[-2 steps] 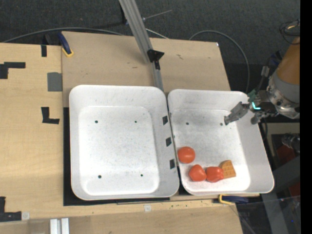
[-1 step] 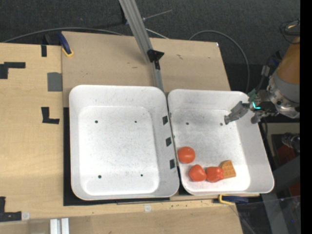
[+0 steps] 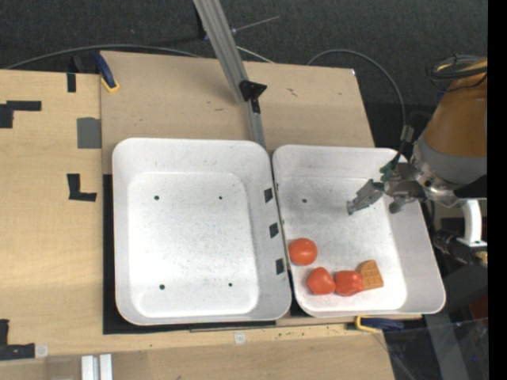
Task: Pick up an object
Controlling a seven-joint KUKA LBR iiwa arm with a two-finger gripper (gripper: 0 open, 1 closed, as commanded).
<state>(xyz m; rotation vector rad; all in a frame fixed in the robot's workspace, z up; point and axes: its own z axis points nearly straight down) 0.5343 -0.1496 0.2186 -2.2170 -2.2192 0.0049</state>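
Now arm [image 3: 458,133] reaches in, tool [image 3: 377,199] above right bin [image 3: 412,236].

Both bins, left [image 3: 127,212] and right [image 3: 412,244], are seen to be of white plastic, smooth, finely speckled with dark flecks. The bench top [image 3: 309,101] is noted as pale wood, matt. Three red objects [image 3: 302,252] [image 3: 320,280] [image 3: 348,283] are observed as smooth and slightly glossy. The gripper [image 3: 372,200] is recorded as grey metal, dull. The floor covering [image 3: 119,6] appears dark and rough.

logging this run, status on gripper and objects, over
Gripper over right bin, holding nothing. Three red pieces and a cracker at bin's near end, untouched. Path clear.
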